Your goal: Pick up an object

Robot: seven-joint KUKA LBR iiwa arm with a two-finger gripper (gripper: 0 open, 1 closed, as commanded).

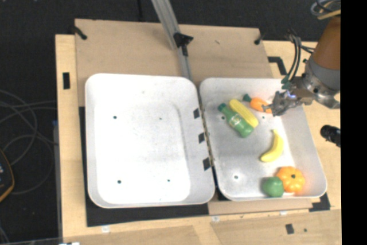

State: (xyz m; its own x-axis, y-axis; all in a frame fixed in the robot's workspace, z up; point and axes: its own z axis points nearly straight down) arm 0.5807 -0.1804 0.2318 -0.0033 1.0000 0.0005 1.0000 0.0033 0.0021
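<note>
The right bin holds a green bottle with a yellow corn cob lying against it. A small orange object sits just right of them near the bin's far side. A yellow banana lies lower down, and a green pepper and an orange pumpkin rest in the near right corner. My gripper hangs over the bin's far right part, just right of the small orange object. Nothing shows between its fingers.
The left bin lies beside the right one, joined by dark clips. A grey metal pole slants up from between the bins. Cables and the arm's orange band stand at the right edge.
</note>
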